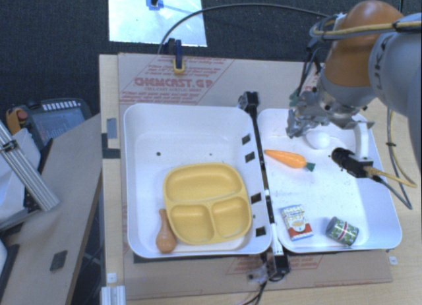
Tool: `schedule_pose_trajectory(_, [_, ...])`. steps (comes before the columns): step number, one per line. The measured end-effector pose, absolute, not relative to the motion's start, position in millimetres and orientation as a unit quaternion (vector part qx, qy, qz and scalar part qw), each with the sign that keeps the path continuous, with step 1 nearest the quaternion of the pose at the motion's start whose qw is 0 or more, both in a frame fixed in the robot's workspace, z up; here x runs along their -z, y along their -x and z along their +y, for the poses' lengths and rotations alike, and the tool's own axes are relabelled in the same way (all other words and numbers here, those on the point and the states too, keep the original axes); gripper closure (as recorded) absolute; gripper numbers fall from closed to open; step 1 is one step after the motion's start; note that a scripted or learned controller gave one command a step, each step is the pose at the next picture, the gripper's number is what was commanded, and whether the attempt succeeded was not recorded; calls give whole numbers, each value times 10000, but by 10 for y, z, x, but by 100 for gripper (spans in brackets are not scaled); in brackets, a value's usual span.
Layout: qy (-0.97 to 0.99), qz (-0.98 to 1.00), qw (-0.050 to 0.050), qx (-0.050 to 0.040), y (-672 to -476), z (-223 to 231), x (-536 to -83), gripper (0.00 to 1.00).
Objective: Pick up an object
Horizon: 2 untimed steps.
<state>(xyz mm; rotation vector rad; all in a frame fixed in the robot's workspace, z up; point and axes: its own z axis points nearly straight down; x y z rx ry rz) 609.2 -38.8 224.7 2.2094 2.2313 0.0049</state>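
Arm (369,53) reaches over the right bin (389,224). Pincer (300,126) hangs at the bin's far left; finger state: cannot tell. White egg (319,139) lies just right of it. Carrot (287,159) lies just below, long axis left-right, tip pointing left.

In the right bin (382,228) an orange toy carrot (286,159) lay on its side near the left wall, its green stub pointing right. Just above it a small white egg-shaped piece (319,139) sat close under the arm's wrist. Toward the front, a little carton (297,222) with a red and white label lay flat, and beside it to the right a small green-banded can (342,230) rested tipped over.
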Motion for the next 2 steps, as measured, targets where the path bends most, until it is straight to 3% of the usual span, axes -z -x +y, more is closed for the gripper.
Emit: schedule_pose_trajectory(2, [-7033, 7108, 2, -23, -6328, 796, -2365, 100])
